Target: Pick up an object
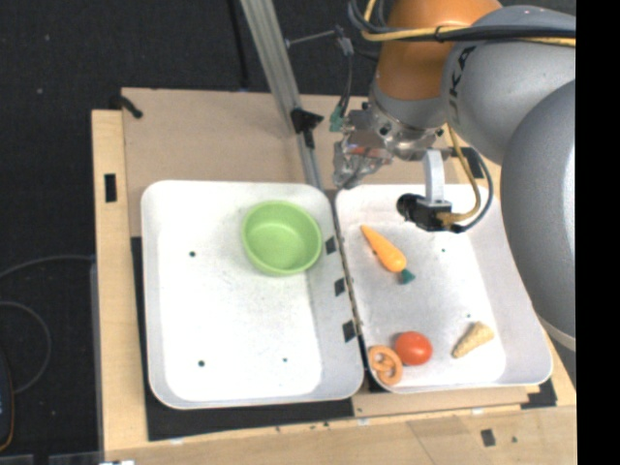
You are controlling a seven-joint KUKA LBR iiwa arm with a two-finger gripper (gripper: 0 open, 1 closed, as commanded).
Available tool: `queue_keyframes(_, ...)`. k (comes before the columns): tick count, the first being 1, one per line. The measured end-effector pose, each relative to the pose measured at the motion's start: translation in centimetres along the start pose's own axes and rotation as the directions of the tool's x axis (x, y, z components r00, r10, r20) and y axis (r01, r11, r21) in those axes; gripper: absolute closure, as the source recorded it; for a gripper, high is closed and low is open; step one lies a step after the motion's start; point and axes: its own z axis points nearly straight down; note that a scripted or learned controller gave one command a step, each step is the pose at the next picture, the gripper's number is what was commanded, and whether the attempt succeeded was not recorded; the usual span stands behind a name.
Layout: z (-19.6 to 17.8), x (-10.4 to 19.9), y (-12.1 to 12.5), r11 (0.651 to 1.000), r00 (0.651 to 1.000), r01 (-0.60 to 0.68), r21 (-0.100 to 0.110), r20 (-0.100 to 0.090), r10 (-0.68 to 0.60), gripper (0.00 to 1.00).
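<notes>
My gripper (351,170) hangs above the far left corner of the right bin (504,356), close to the divide between the two bins, with nothing visible between its fingers. An orange carrot (385,249) with a green tip lies in the right bin, just below and to the right of the gripper. Along the right bin's front edge sit a red tomato (414,348), an orange pretzel-like piece (385,364) and a tan cone (472,339). A green bowl (281,237) sits in the left bin (194,356), near its far right side.
A slanted metal pole (276,66) rises behind the bins and meets the bench near the gripper. The large grey arm (523,95) with its orange band overhangs the right bin's far right side. A black cable loop (426,211) hangs beside the gripper.
</notes>
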Motion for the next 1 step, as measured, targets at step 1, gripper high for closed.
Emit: queue_keyframes(1,-0.65,5.18,-0.89,1.0,1.0,0.005,0.001,-0.002,-0.005,1.0)
